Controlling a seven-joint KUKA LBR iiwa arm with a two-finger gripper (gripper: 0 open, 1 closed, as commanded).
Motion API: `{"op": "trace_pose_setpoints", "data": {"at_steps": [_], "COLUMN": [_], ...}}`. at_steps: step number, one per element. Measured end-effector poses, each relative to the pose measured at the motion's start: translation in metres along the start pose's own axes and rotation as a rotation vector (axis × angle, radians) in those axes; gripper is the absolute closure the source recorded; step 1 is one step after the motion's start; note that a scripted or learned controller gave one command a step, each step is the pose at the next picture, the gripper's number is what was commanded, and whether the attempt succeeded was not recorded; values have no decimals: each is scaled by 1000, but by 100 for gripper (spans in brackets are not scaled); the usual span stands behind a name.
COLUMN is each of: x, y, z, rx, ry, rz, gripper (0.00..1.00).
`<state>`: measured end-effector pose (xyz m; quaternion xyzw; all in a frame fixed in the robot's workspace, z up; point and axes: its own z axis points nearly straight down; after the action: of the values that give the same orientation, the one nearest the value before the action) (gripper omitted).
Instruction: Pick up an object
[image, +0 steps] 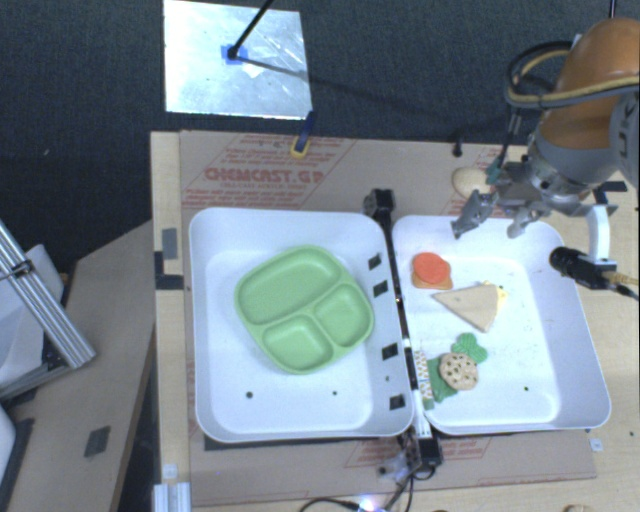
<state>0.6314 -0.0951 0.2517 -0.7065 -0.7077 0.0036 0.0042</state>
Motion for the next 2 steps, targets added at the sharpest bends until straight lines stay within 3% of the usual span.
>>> {"op": "trace_pose_setpoints", "data": {"at_steps": [1,2], "x": [0,2], "y": [2,10], "z": [-8,51], "rx": [-12,-10], "ry": [-1,-1], "rz": [-2,-2], "gripper": [0,0]}}
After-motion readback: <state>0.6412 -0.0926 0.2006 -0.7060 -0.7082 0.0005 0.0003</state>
